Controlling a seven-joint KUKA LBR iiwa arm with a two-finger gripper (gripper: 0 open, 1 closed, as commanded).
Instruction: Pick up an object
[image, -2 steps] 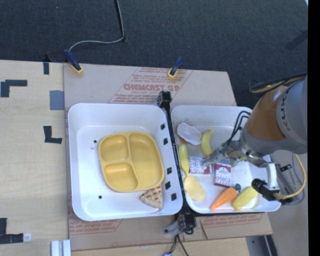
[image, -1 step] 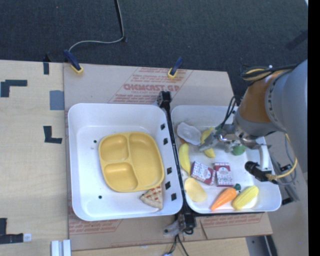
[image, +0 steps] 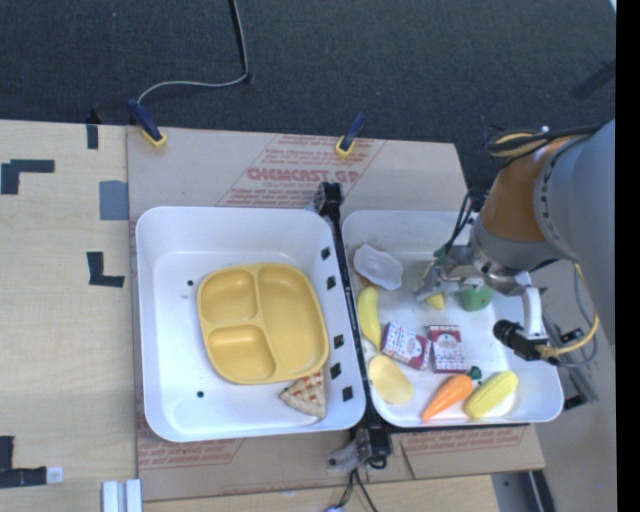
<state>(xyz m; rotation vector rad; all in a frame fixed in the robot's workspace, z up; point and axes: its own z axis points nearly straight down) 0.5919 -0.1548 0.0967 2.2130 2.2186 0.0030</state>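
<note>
The gripper (image: 440, 283) is down in the right bin (image: 400, 222), toward its back edge, just beside a green toy (image: 476, 296) and a small yellow piece (image: 434, 299). I cannot tell whether it is open or closed, or whether it has hold of anything (the wrist hides that).

Other candidates lie along the bin's front edge: a carrot (image: 447, 395), a corn cob (image: 491, 393) and two red packets (image: 424, 346). A banana (image: 369, 316) lies along the left wall.

The risk, as I judge it, is crowding: the green toy and yellow piece sit so close that a closing grip may nudge one aside and miss both.
</note>
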